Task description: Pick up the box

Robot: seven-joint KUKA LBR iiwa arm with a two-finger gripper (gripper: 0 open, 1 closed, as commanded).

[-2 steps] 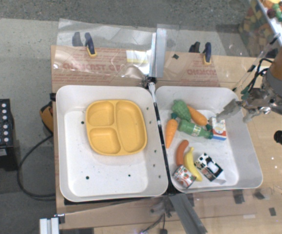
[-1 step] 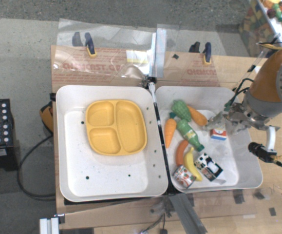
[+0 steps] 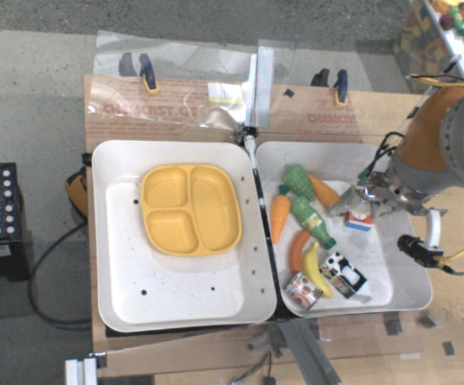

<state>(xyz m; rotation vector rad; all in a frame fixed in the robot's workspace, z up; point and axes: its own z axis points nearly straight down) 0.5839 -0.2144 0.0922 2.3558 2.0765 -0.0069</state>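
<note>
At the right of the frame we see the end effector (image 3: 360, 205) low in the right bin (image 3: 408, 295), its fingers pinching a small box (image 3: 359, 220).

Two bins side by side on the surface (image 3: 175, 107). Left bin (image 3: 119, 279) has a divided tray (image 3: 191, 208) in its upper middle. Right bin (image 3: 400, 287): vegetables (image 3: 300, 207) along its left side, box (image 3: 359, 220) mid-frame right, pincer (image 3: 358, 203) just above it, touching; a carton (image 3: 344, 273) and a can (image 3: 302, 289) lower down.
</note>
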